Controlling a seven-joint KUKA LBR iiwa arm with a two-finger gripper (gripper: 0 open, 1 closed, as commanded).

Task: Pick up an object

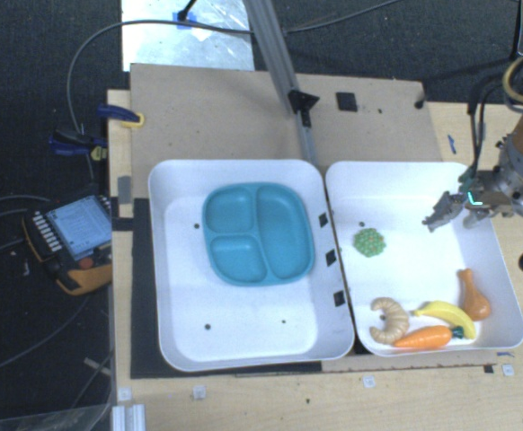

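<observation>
You are looking down at a flat tan board bench on dark carpet. Directly on it sit two shallow white plastic bins side by side, touching along their inner walls: the left bin and the right bin. A small black square patch lies near the bench's far edge.

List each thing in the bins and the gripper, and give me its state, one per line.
Gripper: above the right bin, holding nothing.
Blue tray: flat in the left bin, compartments bare.
Green ball: loose, apart from the rest.
Croissant: lying against the carrot.
Banana: lying behind the carrot.
Drumstick: lying near the right wall.
</observation>
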